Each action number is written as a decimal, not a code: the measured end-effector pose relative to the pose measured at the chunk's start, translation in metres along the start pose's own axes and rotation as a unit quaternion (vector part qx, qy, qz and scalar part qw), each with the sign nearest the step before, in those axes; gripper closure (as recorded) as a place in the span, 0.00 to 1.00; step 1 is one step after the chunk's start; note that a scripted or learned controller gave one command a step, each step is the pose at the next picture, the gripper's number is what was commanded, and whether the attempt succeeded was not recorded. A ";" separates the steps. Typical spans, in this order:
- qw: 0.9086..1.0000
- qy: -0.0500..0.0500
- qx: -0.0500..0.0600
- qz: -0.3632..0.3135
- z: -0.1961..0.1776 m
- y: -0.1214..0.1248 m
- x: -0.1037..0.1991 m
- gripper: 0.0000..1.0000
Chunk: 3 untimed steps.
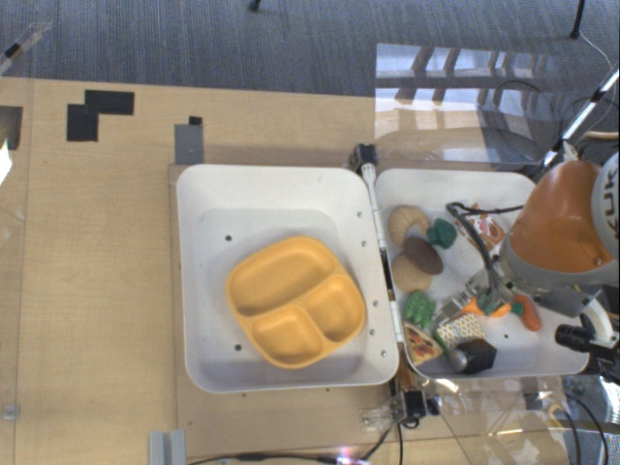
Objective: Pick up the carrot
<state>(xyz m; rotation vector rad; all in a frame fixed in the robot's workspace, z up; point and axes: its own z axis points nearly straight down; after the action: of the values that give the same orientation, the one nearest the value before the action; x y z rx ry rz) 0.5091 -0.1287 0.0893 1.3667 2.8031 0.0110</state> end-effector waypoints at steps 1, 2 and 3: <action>0.983 0.008 0.006 0.183 0.002 -0.001 -0.023 0.00; 0.965 0.002 0.006 0.264 0.002 0.001 -0.008 0.00; 0.937 0.003 0.002 0.350 0.001 -0.018 0.000 0.00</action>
<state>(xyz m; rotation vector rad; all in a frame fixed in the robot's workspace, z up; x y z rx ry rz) 0.4949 -0.1396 0.0879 2.2679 2.1550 0.0224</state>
